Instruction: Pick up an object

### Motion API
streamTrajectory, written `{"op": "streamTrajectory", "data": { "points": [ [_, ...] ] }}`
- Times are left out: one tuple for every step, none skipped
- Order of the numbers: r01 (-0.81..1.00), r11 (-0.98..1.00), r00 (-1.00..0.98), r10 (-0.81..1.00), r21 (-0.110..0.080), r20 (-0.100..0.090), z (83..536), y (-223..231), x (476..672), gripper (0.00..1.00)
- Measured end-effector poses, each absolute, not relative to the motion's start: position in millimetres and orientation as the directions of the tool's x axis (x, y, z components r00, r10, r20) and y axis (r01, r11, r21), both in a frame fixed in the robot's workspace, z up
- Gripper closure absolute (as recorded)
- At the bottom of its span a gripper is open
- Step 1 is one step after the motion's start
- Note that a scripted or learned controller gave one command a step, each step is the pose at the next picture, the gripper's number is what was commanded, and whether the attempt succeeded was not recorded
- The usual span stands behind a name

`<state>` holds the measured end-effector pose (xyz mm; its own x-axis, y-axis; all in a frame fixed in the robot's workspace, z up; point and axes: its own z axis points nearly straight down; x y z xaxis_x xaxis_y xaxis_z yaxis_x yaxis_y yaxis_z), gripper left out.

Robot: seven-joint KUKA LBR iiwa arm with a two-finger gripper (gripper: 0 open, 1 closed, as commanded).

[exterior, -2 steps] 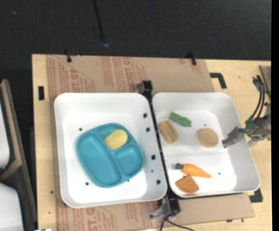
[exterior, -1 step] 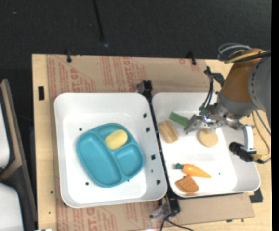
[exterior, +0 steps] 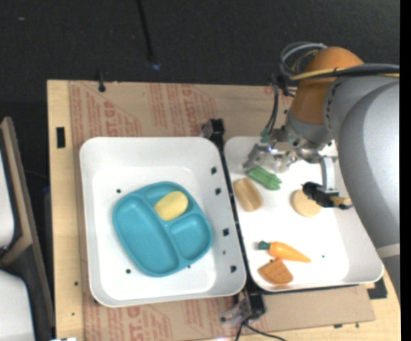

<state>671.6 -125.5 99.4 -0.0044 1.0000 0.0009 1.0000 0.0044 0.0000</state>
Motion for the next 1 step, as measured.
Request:
{"op": "streamTrajectory", "data": {
  "points": [
    [1.0, 0.001, -0.001, 1.0, 0.001, 0.0, 101.1, -101.3, 642.6, 0.0]
  ]
}}
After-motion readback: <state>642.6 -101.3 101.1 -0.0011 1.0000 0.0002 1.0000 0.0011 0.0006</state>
